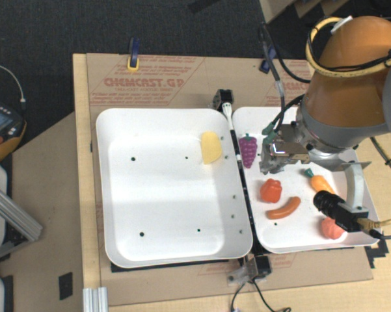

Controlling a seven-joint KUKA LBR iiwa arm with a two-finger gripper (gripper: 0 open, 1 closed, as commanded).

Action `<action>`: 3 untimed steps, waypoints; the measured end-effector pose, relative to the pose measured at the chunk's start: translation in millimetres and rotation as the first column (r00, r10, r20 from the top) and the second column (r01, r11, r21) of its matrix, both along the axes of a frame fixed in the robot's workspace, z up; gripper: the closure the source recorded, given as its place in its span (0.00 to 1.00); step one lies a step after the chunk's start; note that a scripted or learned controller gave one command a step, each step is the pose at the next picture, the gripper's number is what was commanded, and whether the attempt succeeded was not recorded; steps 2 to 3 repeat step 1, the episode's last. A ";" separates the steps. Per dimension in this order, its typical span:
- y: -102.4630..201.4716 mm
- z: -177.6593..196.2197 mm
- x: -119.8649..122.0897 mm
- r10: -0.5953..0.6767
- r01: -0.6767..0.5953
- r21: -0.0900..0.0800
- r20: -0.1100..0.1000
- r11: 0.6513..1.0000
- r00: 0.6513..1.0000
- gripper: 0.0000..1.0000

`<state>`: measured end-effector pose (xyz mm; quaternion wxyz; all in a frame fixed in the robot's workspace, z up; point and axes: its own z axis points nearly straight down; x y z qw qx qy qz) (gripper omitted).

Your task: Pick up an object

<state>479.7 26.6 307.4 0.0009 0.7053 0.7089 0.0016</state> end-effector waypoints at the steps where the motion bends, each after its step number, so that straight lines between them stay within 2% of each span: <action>1: -66.5 -42.7 -1.3 -0.013 0.013 -0.002 -0.010 1.000 1.000 1.00; 3: -66.5 -42.7 -1.3 -0.013 0.013 -0.002 -0.010 1.000 1.000 1.00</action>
